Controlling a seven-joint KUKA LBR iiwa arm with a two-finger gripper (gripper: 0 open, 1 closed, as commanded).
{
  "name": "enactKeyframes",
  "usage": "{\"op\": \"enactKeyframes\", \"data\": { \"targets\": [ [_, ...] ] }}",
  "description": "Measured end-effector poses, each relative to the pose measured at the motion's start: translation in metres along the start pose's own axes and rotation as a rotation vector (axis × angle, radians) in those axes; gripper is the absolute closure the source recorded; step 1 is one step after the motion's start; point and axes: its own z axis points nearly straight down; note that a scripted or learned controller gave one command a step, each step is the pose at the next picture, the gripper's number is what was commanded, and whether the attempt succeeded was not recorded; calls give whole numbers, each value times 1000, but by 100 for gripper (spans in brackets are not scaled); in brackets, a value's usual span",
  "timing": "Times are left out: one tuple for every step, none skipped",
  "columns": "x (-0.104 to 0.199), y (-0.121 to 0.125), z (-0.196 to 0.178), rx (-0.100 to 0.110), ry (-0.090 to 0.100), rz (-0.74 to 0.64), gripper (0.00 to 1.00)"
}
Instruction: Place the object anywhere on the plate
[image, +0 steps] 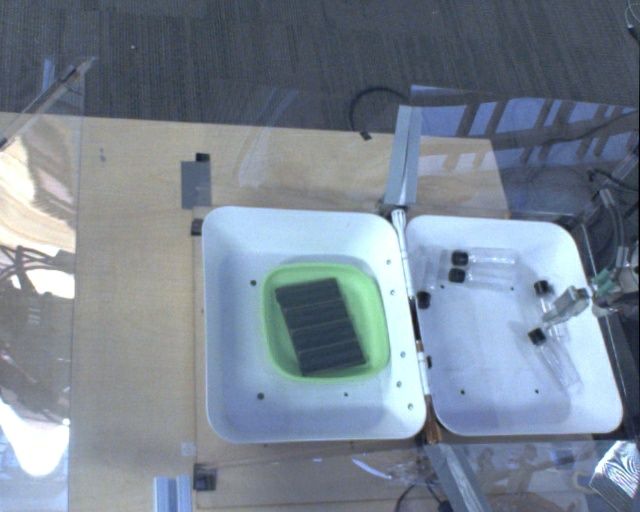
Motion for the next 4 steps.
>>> {"op": "enactKeyframes", "data": {
  "targets": [
    [0,0,5,0,0,9,0],
    [-1,0,-16,-1,-1,45,0],
    [0,0,-11,0,0,77,0],
    [-1,1,-196,-6,-5,108,0]
  ]
}}
